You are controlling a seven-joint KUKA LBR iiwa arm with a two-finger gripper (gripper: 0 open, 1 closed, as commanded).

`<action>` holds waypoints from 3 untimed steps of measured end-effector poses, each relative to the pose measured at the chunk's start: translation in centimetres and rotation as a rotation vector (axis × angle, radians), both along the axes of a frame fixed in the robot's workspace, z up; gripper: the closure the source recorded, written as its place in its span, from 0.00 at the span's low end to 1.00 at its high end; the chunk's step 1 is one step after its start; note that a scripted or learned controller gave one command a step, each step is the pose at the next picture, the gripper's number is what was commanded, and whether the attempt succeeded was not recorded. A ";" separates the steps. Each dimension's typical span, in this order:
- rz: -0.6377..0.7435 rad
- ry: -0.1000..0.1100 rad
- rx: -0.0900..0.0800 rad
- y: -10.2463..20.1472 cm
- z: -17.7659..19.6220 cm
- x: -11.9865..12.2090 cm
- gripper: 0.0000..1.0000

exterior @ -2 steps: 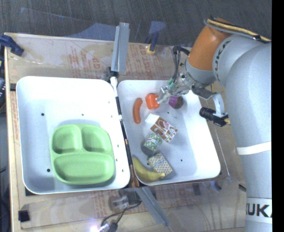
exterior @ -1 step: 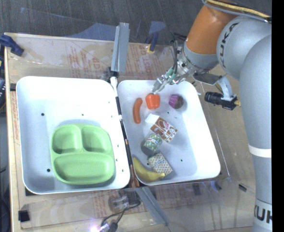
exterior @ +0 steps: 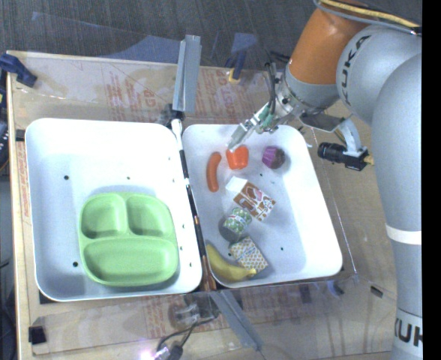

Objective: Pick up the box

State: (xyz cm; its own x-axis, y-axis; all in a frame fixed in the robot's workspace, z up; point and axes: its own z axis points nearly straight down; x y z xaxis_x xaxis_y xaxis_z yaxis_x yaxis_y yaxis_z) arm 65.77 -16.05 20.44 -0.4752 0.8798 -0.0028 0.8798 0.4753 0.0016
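Observation:
A small box (exterior: 253, 201) with a brown and white pattern lies flat near the middle of the right bin (exterior: 318, 223). A second patterned packet (exterior: 248, 253) lies near the bin's front edge beside a banana (exterior: 226, 265). My gripper (exterior: 242, 136) reaches in from the upper right and hangs over the back of the right bin. It is just above an orange object (exterior: 238, 157), well behind the box. Nothing shows between its tips.
The right bin also holds a red sausage (exterior: 214, 171), a purple object (exterior: 273, 157) and a small can (exterior: 237, 222). In the left bin (exterior: 55, 148) sits a green divided tray (exterior: 128, 238). A metal rail (exterior: 184, 73) stands behind the bins.

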 end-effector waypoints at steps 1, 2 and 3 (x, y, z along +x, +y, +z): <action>-0.318 0.007 0.002 -4.2 -11.3 -2.3 0.00; -0.090 0.000 0.001 -2.5 -11.1 0.0 0.00; -0.125 0.001 0.001 -4.9 -5.7 0.0 0.00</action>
State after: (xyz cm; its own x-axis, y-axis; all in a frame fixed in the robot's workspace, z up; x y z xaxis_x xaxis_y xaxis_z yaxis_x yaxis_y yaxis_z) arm 65.80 -20.92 14.72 -0.3621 0.9321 -0.0013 0.9321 0.3621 0.0008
